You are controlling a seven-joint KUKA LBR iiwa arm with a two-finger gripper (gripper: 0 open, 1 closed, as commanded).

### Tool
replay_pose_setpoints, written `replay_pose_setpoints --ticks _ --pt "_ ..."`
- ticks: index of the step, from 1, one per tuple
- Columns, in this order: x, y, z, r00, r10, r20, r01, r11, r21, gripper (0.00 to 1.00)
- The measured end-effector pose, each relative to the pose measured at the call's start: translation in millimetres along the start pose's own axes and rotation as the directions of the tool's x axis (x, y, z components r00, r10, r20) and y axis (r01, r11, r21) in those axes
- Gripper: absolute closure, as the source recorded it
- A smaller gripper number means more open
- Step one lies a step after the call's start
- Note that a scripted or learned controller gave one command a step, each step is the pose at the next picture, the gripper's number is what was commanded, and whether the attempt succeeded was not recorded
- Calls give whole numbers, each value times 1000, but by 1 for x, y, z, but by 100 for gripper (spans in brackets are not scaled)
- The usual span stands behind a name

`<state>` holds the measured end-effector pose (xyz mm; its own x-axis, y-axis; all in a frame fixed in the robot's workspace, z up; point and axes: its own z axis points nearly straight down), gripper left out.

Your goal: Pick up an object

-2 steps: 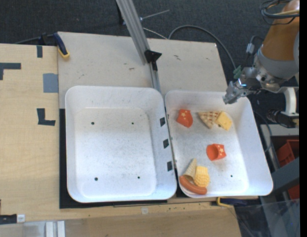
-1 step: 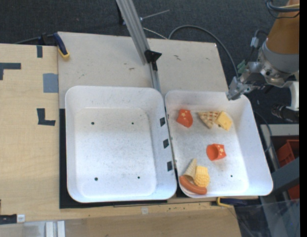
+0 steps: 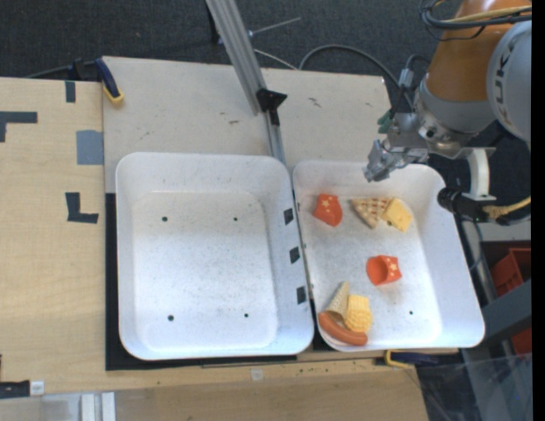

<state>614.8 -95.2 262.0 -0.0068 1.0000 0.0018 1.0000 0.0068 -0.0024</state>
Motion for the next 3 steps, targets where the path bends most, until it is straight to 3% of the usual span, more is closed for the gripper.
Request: replay_pose_setpoints --ticks 2,3 --pt "99 17 18 1000 1 1 -1 1000 -1 100" --pt "163 12 25 1000 -1 0 1 1000 1 100"
